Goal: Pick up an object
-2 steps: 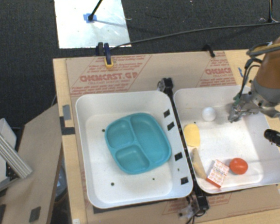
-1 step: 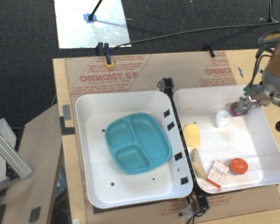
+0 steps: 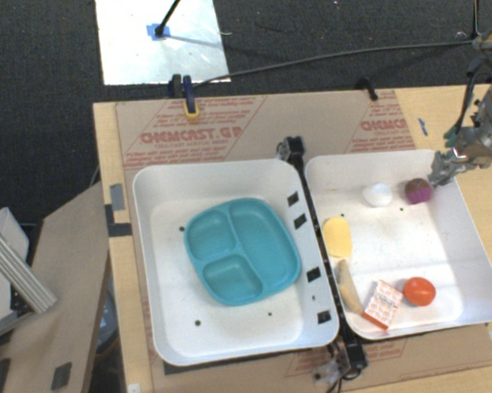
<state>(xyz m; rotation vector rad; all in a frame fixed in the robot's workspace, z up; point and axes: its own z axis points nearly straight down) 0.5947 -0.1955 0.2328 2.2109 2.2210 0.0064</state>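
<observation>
I count two white bins on the table [image 3: 131, 347]. The left bin [image 3: 160, 242] holds one teal divided tray [image 3: 242, 250], stiff and light I judge, but too wide. In the right bin [image 3: 473, 248]: one yellow piece [image 3: 338, 237], one tan stick [image 3: 349, 288], one red-white packet [image 3: 382, 303], one red ball [image 3: 419, 291], one white lump [image 3: 378, 194], one purple ball [image 3: 417, 190] at one o'clock. My jaws [image 3: 443, 171] hover beside it; whether they are parted I cannot tell. It looks small, light, smooth, so I'd pinch across its middle.
</observation>
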